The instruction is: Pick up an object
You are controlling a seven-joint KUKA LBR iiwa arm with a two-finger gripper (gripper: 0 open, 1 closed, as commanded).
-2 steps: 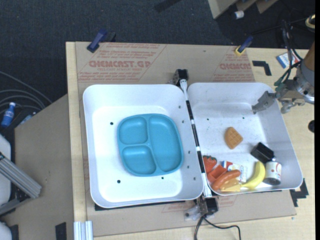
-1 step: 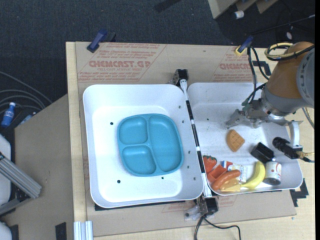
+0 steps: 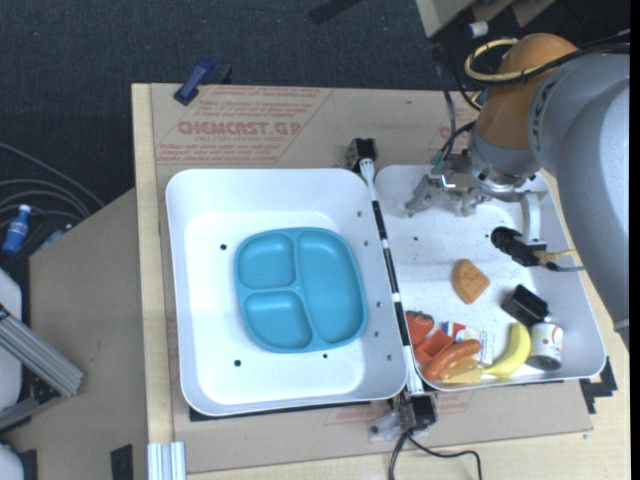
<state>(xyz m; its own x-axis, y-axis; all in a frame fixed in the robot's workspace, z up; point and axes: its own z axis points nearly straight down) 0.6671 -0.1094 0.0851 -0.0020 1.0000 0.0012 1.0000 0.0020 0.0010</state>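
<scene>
My gripper (image 3: 441, 204) hangs over the far end of the right bin (image 3: 430, 258), open, with nothing between its fingers. Below it on the bin floor lies a tan, bread-like chunk (image 3: 470, 280). A black block (image 3: 523, 303) sits to the right of the chunk, and a small can (image 3: 547, 344) lies just beyond it. At the near end are a yellow banana (image 3: 511, 353) and red and orange vegetable pieces (image 3: 440, 342). All of these lie well apart from the gripper.
The left bin (image 3: 200, 218) holds a blue divided plate (image 3: 300, 288). A black clip (image 3: 361, 152) sits at the far end of the ridge between the bins. The arm's grey body fills the upper right corner.
</scene>
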